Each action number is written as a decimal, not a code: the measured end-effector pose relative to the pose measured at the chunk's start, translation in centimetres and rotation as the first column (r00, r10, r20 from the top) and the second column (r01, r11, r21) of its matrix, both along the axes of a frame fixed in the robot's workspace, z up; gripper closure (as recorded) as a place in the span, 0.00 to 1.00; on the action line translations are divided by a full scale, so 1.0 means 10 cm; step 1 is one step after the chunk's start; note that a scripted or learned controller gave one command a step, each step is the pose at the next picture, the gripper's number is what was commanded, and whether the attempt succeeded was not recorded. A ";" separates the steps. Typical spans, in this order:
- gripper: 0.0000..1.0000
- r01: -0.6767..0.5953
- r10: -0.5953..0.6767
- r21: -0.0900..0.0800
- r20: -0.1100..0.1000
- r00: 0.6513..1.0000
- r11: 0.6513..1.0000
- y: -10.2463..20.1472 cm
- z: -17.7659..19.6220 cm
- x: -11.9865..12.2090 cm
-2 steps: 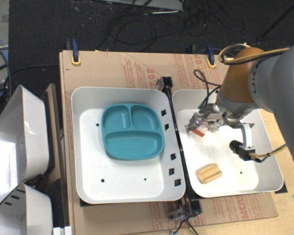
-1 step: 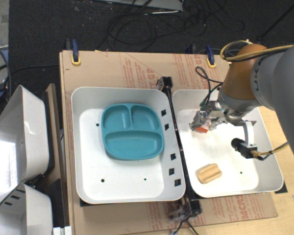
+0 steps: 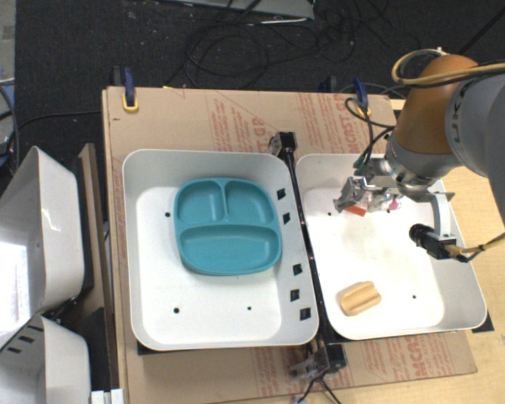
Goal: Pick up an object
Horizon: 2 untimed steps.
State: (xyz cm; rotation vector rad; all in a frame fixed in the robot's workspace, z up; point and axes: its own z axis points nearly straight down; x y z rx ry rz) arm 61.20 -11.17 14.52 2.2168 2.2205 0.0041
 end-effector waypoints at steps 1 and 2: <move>1.00 0.000 0.000 -0.001 0.002 1.000 1.000 -0.07 0.46 0.04; 1.00 -0.002 0.002 -0.001 0.002 1.000 1.000 -0.07 0.99 0.05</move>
